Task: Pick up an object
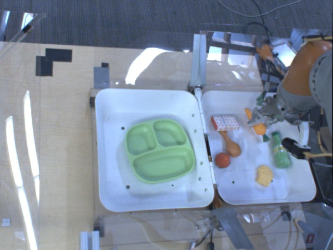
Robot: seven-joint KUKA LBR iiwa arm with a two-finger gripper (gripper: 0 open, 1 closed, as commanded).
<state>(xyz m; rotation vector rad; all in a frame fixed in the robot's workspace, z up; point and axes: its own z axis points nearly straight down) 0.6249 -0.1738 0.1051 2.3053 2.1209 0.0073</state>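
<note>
Entry, right bin (pixel 244 194), contents listed from the near edge back. Nearest me: a yellow corn piece (pixel 265 175), below the gripper (pixel 266 113) and a little to its right. Next: a red ball (pixel 222 160), then a wooden spoon-like piece (pixel 231 144), both well to the gripper's left. A green bottle (pixel 280 150) lies just below and right of the gripper. A red-and-white block (pixel 225 122) sits left of it, at about the same depth. An orange item (pixel 259 128) lies just beneath the gripper, touching or nearly so; I judge it the target. Whether the fingers are open or closed I cannot tell; the wrist hides them. Left bin (pixel 104 155): a green divided plate (pixel 158 150), far left. Step, as I judge it: final approach. Next move calls for a centred descent over the orange item, clear of the bottle.
</note>
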